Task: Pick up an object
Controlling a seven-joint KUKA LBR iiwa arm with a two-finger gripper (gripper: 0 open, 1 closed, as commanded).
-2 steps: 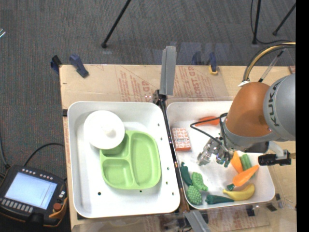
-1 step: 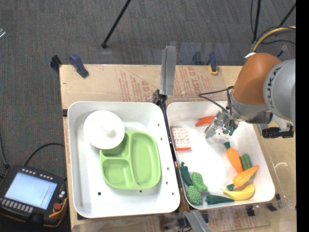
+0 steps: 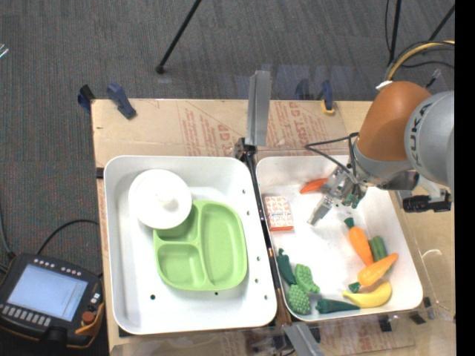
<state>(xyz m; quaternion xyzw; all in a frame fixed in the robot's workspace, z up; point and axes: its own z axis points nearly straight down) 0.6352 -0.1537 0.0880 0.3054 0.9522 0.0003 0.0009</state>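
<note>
Nearest the camera, along the lower edge of the right bin, lie a yellow banana, two green knobbly vegetables and a dark green piece. Just above them, toward the right wall, sit an orange carrot, a green pod and an orange pepper-like piece. All of these rest on the bin floor, none lifted.

In the lower left of the frame, the left bin holds a green divided tray with a white round lid overlapping its upper corner.

Farther up, in the middle of the right bin, a small red-and-white box lies flat by the left wall. The gripper hangs just right of it, low over the bin floor, fingers slightly apart with nothing between them. Another orange piece peeks out just above it.

By my reading, the pick is not yet done: the grasp and the lift both remain.
</note>
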